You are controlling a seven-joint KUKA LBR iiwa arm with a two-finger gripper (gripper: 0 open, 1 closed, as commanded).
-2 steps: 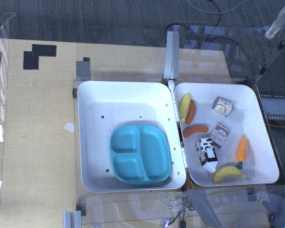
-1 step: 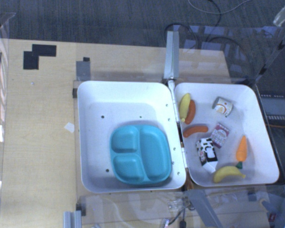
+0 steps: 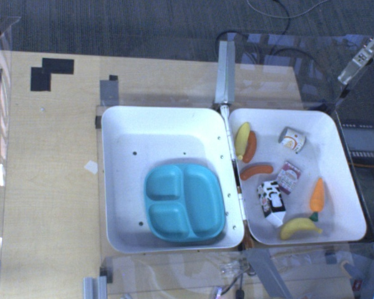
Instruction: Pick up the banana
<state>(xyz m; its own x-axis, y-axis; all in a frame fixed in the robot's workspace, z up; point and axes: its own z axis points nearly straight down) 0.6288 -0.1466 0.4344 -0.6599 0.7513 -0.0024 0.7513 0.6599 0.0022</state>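
camera view | banana (image 3: pixel 300 228) beside right bin's (image 3: pixel 355 192) near rim | fingers' state: cannot tell

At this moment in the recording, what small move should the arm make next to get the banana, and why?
Probably swing in over the right bin and stop above the banana. It lies on its side near that bin's front edge, beside the carrot and the black-and-white carton, so a descent from above its middle looks safest.
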